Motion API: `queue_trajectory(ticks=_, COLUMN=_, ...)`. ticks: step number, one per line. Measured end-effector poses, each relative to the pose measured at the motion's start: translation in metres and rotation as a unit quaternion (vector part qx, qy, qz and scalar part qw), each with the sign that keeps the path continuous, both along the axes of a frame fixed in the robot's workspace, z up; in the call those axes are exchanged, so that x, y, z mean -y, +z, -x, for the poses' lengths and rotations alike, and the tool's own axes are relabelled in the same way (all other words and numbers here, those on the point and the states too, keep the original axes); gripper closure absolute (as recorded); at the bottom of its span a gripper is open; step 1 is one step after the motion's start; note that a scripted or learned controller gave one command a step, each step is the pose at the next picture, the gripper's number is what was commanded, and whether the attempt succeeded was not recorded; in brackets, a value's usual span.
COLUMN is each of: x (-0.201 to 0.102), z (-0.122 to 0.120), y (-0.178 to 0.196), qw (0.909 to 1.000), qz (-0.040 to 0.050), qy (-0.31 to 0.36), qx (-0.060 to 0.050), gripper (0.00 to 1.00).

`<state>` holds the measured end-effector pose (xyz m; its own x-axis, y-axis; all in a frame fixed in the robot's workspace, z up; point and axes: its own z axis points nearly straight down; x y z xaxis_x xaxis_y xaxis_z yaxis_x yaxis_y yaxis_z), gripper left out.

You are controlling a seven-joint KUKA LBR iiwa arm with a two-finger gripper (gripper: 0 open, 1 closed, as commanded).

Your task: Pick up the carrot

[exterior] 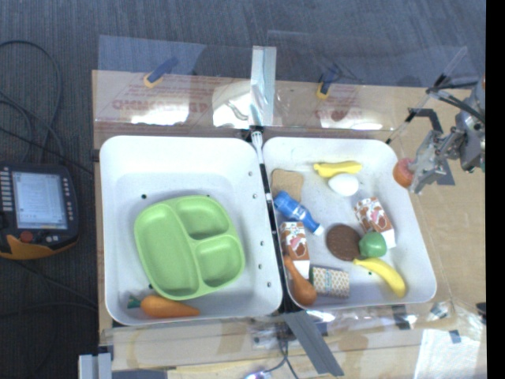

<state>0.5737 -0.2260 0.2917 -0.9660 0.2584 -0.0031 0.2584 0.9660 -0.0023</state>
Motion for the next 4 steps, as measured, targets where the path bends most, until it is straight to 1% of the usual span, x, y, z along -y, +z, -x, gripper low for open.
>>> queue_trajectory(ticks=1, x=-0.004, z=0.081, y=-0.003, qw=0.9928, qz=-0.0005, qy=0.120, qx=0.000, gripper=1.00)
queue_trajectory(ticks=2, x=-0.004, z=0.011, y=0.017, qw=0.9878, qz=-0.0004, qy=0.156, qx=0.001, gripper=1.00)
queue_trajectory(ticks=3, x=-0.003, z=0.070, y=0.006, qw=0.9472, qz=0.0002, qy=0.321, qx=0.000, gripper=1.00)
queue_trajectory(ticks=4, x=-0.005, z=0.058, y=0.029, qw=0.8863, qz=-0.0001, qy=0.463, qx=0.000, gripper=1.00)
